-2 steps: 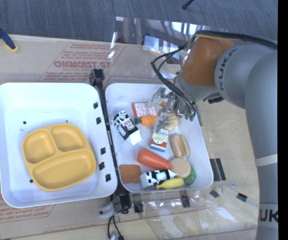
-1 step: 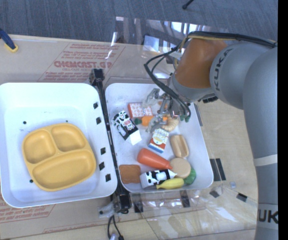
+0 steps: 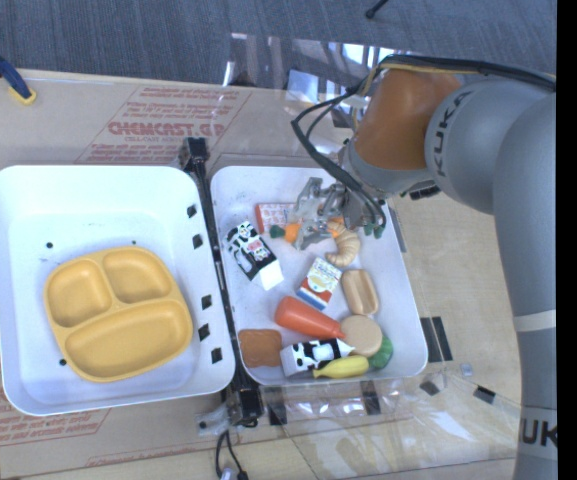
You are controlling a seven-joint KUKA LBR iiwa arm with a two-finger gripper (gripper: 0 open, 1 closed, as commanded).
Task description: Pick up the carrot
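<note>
carrot: the orange cone (image 3: 307, 317) lies on its side in the right bin (image 3: 404, 298), below the gripper and a bit to the view's left, well apart from it. Fat end points left, tip points toward the hot dog.
handling: looks like a hard plastic toy, so I'd guess light, stiff and kinda slick. The taper could squirt out of a pinch, so I'd grab across the thick half rather than the tip.
gripper: metal fingers (image 3: 320, 213) hang over the top of the right bin, right by a croissant (image 3: 345, 246). Honestly can't tell how wide they stand or whether anything's in them, too much clutter.
neighbours of the carrot: small juice carton (image 3: 318, 283) just above it, hot dog bun (image 3: 359, 292) to its right, brown toast slice (image 3: 260, 347) and a cow-print carton (image 3: 313, 354) just below. Tight spot.
further out: another cow-print carton (image 3: 251, 249) left of the gripper, banana (image 3: 342, 367) at the bottom edge.
left bin: yellow divided plate (image 3: 118, 313), far to the gripper's left.
writing: "CHEMCAST" in red on the brown sheet (image 3: 148, 118) under the bins, and "KUKA" on the arm (image 3: 488, 128). Carton labels too small to read.
</note>
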